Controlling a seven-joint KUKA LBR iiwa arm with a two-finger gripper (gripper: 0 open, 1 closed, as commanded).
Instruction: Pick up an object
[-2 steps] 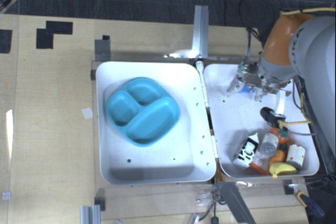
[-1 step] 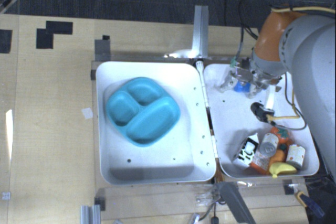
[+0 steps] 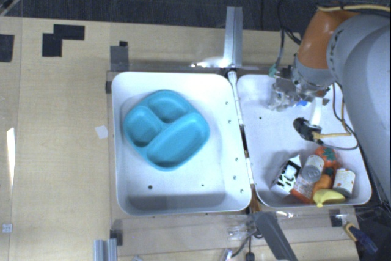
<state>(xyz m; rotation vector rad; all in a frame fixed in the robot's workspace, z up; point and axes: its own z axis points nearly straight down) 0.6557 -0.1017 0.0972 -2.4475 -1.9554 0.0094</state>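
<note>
Approach step, nothing grabbed yet. Gripper sits over the far end of the right bin; can't tell its state. Objects piled in that bin's near right corner, well apart. Next: move toward pile, descend on one item.

Grey arm enters from right, orange band up top; claw points down-left.

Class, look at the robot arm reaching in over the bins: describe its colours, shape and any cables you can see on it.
The arm is thick, rounded and grey, with an orange band above the wrist. The gripper is small, metallic and silvery. Thin black cables run beside the wrist.
</note>
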